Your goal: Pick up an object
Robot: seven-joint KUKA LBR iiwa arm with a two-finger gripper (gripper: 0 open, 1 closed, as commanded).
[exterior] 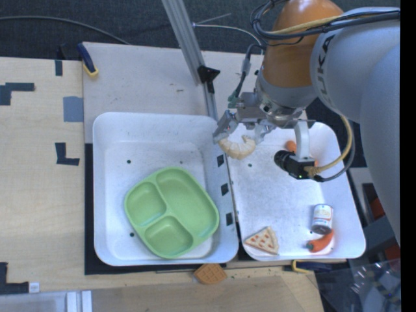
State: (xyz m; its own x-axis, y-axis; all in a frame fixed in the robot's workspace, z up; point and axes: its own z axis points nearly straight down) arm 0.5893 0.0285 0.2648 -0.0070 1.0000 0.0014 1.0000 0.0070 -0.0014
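On the left we see the left bin (104, 174) holding a green divided plate (171, 212), with a small waffle-like piece (209, 273) on the counter (39, 168) just below the bins. Moving right, the end effector (244, 127) hangs over the near-left corner of the right bin (351, 194), its fingers spread either side of a pale, pastry-like item (238, 147) just below the tips. We cannot tell whether they touch it. We judge this the grasp step: next comes closing squarely on the pastry and lifting straight. Further right lie a pizza slice (262, 240), a small can (320, 218) and an orange-red piece (322, 241).
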